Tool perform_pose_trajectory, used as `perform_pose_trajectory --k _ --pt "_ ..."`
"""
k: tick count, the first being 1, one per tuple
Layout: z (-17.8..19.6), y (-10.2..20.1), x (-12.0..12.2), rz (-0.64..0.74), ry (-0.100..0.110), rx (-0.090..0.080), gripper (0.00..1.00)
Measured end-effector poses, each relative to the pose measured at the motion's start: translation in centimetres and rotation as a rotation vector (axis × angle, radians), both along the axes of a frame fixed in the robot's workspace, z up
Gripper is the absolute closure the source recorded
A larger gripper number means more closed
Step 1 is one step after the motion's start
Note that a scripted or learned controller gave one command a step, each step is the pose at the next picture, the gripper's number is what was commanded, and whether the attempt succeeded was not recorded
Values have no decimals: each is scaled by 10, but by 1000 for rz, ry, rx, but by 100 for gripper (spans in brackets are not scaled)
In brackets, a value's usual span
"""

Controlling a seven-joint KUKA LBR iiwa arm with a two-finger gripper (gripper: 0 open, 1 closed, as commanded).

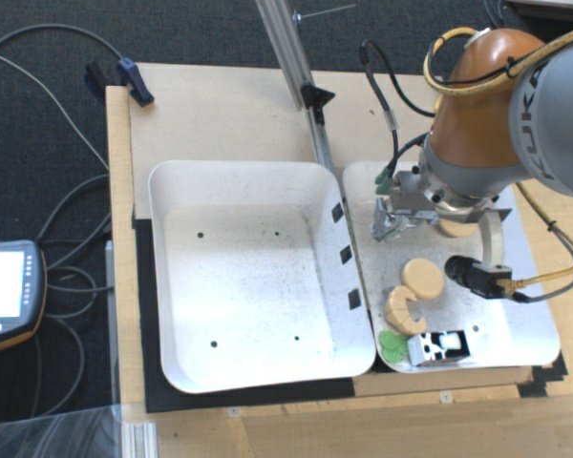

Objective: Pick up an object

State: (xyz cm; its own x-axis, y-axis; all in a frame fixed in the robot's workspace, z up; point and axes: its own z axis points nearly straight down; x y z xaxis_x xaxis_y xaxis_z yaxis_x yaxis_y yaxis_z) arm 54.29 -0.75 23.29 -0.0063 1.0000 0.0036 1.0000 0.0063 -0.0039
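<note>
My gripper (390, 221) hangs over the back left part of the right bin (540, 327), pointing down, with nothing seen in it. In front of it lies a round tan disc (423, 277), and next to that a curved tan piece (402, 310). A green flat thing (392, 346) and a small black-and-white box (438, 346) sit at the bin's front edge. Another tan object (456, 226) peeks out from under the wrist, mostly hidden by the arm.
The left bin (172, 198) stands beside the right one, a raised rim with black tabs between them. A slanted metal pole (285, 41) rises behind the bins. A blue clamp (134, 79) sits at the bench's back left corner.
</note>
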Motion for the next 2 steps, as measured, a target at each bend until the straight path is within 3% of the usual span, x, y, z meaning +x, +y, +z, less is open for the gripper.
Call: perform_pose_trajectory --k 2 --pt "-5 101 -17 0 0 -1 100"
